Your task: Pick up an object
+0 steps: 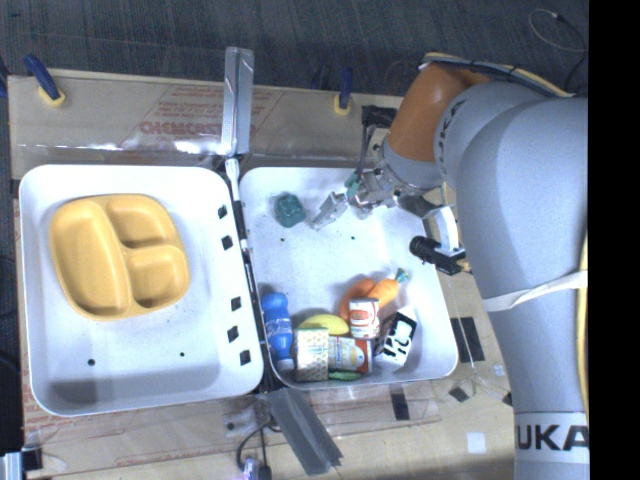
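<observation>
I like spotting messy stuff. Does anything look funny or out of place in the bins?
A little: the small teal object sits alone near the tool, while the other items huddle in the right bin's near corner. Nothing looks spilled or broken.

You have one fixed camera, set above the tabletop (120, 103) and looking down at a slant. It takes in both white bins whole, the left bin (40, 368) and the right bin (330, 258), from moderately near. The arm (520, 198) enters from the right.
</observation>
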Robot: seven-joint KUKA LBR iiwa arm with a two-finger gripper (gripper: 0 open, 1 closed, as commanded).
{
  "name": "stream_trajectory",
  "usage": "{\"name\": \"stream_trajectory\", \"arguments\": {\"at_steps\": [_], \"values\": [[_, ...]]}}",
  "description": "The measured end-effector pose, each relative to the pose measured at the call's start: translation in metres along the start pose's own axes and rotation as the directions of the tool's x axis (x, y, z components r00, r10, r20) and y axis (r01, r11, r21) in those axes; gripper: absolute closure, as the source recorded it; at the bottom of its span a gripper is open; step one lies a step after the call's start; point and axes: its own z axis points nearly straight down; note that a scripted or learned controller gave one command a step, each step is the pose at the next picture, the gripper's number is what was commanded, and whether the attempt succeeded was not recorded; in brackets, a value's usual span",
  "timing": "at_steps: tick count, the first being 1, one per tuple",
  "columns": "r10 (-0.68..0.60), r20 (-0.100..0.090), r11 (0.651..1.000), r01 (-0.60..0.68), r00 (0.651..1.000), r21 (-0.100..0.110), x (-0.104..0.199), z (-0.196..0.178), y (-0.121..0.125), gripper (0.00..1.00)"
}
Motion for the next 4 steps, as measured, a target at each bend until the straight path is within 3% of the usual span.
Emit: {"name": "stream_trajectory", "arguments": {"at_steps": [1, 2, 3, 4], "values": [[0.013, -0.001, 1.0, -0.013, 1.0, 0.003, 0.051, 0.001, 0.01, 0.0], [0.005, -0.001, 1.0, -0.005, 1.0, 0.007, 0.052, -0.006, 0.011, 1.0], [-0.219, -0.002, 0.976, 0.219, 0.976, 0.003, 0.065, -0.003, 0.013, 1.0], [-0.219, -0.002, 0.976, 0.219, 0.976, 0.003, 0.065, -0.003, 0.013, 0.0]]}}
